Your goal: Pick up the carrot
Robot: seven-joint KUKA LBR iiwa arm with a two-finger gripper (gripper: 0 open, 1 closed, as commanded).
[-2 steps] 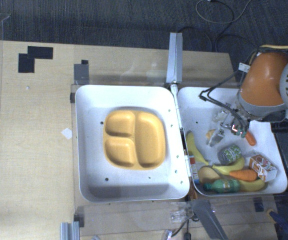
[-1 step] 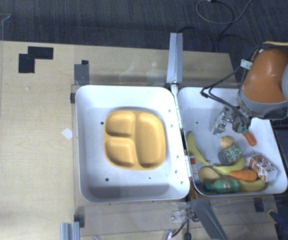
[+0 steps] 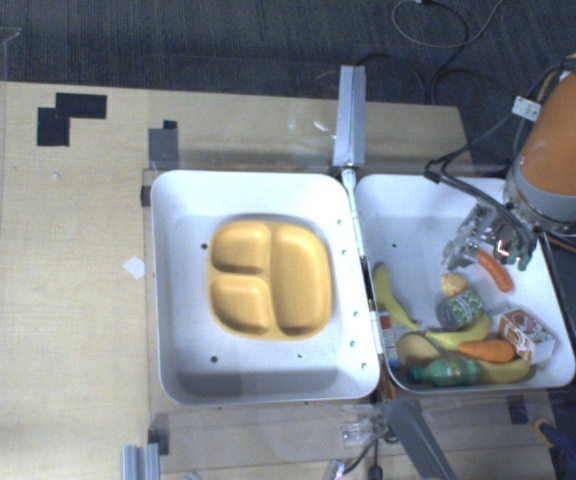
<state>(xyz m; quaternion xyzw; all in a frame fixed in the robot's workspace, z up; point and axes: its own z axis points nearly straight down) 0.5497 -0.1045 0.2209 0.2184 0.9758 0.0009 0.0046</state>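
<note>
An orange carrot (image 3: pixel 488 350) lies in the front of the right bin (image 3: pixel 408 208), resting across a banana (image 3: pixel 465 335). My gripper (image 3: pixel 488 240) hangs over the bin's right-middle part, up and slightly right of the carrot and apart from it. A shorter red-orange piece (image 3: pixel 495 271) sits right at the gripper's lower end; I cannot tell whether it is held or just lying beneath. The grey arm with its orange band (image 3: pixel 568 143) comes in from the right.
Crowded round the carrot are a second banana (image 3: pixel 392 303), a green bottle (image 3: pixel 446 372), a dark can (image 3: pixel 461 308), a small carton (image 3: pixel 526 334) and a tan lump (image 3: pixel 453 284). The left bin (image 3: pixel 178 298) holds a yellow divided plate (image 3: pixel 270 276).
</note>
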